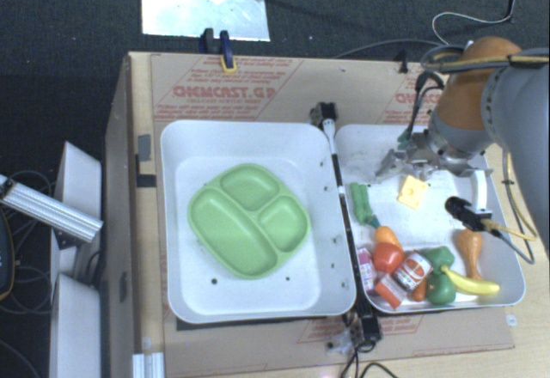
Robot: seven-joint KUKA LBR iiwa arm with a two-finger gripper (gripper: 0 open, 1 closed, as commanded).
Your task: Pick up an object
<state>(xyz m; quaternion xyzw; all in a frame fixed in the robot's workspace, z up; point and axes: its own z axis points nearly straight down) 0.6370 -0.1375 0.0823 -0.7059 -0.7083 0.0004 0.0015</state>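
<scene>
Nearest the lens, at the lower right of the frame, a cluster of toy foods crowds the lower edge of the right bin (371, 143): a banana (473, 285), a green pepper (440, 289), a can (413, 269), a tomato (388, 258) and an orange gourd (469, 247). These items touch or overlap one another. A green cucumber (364, 204) lies apart from them, beside the bin's left wall.

The yellow block (413, 192) lies alone on bare bin floor at centre right of the frame, above the cluster. It is the likeliest target. The gripper (411, 163) stands just above it in the picture, very near it. No object is seen held. Whether the gripper is open or closed cannot be told from this view.

Handling, as a judgement: the block appears small, light and rigid, probably plastic or foam, with flat faces. It is unlikely to be fragile. It may slide on the smooth white floor if pushed from one side. Take hold across two opposite flat sides, centred, with a vertical approach.

The left bin (198, 153), at centre left of the frame, holds only a green divided plate (249, 220).
</scene>
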